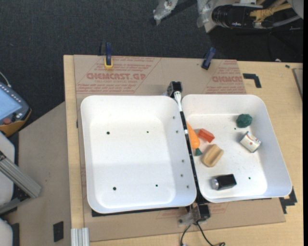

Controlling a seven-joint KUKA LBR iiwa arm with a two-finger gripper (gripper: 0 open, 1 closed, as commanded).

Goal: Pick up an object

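Observation:
The right bin (274,158) holds several small objects. A dark green lump (244,120) lies near its far right, with a white cylinder (250,142) just in front of it. An orange carrot-shaped piece (193,138) lies against the left wall beside a red block (206,135). A tan bread-like piece (212,155) sits mid-bin, and a black box-like object (224,181) lies near the front. My gripper (162,10) hangs at the top edge of the view, beyond the bench and well away from both bins, with the arm (236,15) stretching to its right.
The left bin (91,144) sits beside the right one, joined along a black divider strip (185,139). Two blue clamps (108,53) (209,57) stand on the cardboard at the bench's far edge. A small dark green bit (198,152) lies by the carrot piece.

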